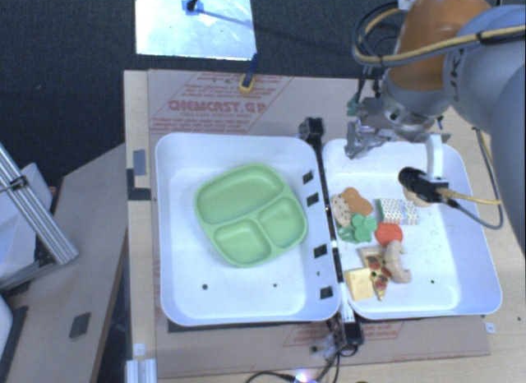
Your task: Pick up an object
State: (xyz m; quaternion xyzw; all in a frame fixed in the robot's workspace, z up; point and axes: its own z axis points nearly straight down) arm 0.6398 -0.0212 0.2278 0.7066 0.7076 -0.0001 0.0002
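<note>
A cluster of small toy foods lies near the left wall of the right bin [460, 287], roughly eight pieces: a brown cookie-like piece [357, 201], a speckled round one [338, 207], a green leafy piece [359, 228], an orange-red tomato-like piece [389, 233], a pale patterned block [398, 210], a tan peanut-shaped piece [397, 263], a pizza slice [375, 263] and a yellow cheese wedge [358, 283]. Several touch or overlap, so the count is approximate. The gripper [362, 141] hangs over the far left corner of the same bin, apart from the cluster, with nothing visible in it; how far the jaws stand open cannot be told. The grey arm [493, 61] enters from the right, its orange band [440, 16] above the wrist, cables looping beside it. The left bin [177, 291] holds one green three-compartment tray [249, 213]. Both bins sit on the worktop [209, 102].
</note>
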